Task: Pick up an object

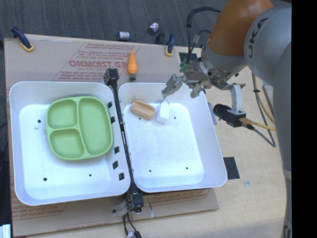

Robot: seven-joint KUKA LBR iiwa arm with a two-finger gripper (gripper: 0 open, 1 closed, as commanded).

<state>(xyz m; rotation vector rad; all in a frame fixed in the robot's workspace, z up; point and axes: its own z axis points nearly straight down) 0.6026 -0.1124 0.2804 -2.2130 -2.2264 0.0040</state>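
A tan bread-roll-shaped piece [142, 109] lies near the far edge of the right bin [171, 155]. A small white block [163, 112] touches its right end. My gripper [184, 89] hangs over the bin's far rim, just up and right of the white block. It is open, with one finger [171, 86] to the left and the other [197, 89] to the right, and nothing between them. In the left bin [27, 148] rests a green divided plate [79, 128].
An orange carrot-like toy [132, 63] lies on the cardboard behind the bins. Blue clamps [22, 38] hold the board's far edge. Two small metal pieces [124, 35] lie on the carpet beyond. The near half of the right bin is bare white floor.
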